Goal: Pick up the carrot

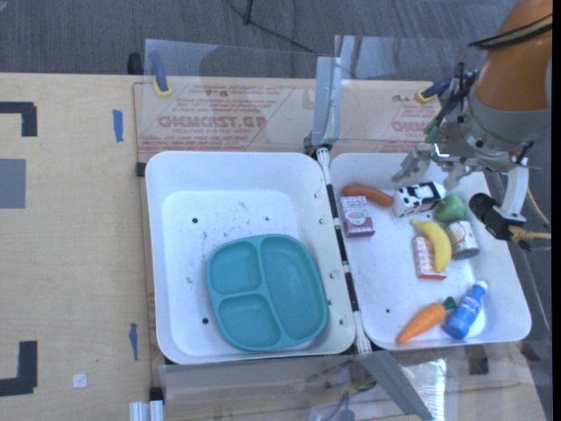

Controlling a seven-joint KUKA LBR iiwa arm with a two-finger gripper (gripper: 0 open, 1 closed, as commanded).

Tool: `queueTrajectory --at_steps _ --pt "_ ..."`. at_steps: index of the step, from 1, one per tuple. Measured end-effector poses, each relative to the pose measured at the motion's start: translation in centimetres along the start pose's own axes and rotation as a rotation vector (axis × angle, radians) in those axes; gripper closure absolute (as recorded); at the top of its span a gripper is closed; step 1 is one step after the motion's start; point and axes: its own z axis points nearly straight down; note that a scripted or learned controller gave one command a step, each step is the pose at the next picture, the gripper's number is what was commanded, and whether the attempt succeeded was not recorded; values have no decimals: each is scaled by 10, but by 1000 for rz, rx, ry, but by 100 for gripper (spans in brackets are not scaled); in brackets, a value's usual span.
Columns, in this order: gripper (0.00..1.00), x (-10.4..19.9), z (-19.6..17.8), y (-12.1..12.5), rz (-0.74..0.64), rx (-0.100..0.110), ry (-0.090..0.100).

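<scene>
Nothing has been picked up yet. The small orange plastic carrot with a green top (pixel 422 320) lies flat on the floor of the right white bin (pixel 386 301), near the front edge. Its green end points toward a blue plastic bottle with a white cap (pixel 465 310) that sits just beside it, so close the two may be touching.

The grey arm with the orange band (pixel 519 60) reaches in from the right and hangs over the far corner of that same bin. Its end effector (pixel 436 167) is up by a little black-and-white toy cow (pixel 416 199), well apart from the carrot. I cannot tell if it is apart or together — the metal parts are too mixed up with the cables. Nothing can be seen held in it.

Between the end effector and the carrot there is a lot of stuff: a yellow toy banana (pixel 437 241), a flat red-and-white packet (pixel 425 258) under it, a small silver tin can (pixel 464 239) and a green toy pepper (pixel 451 207). A little red box (pixel 356 216) and a reddish-orange toy sausage (pixel 368 194) lie toward the left side of the bin.

The left white bin (pixel 175 182) holds a teal plastic plate with three sections (pixel 266 289), and it plays no part here.

So I would say the job is still at its start — the arm has to travel to the front of the bin, come down over the carrot, close on it and lift it. The bottle so near the green end could get in the way.
</scene>
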Motion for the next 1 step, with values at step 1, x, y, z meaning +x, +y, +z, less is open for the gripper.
queueTrajectory --at_steps 1 --pt "0 6 65 -62 -241 0 0"
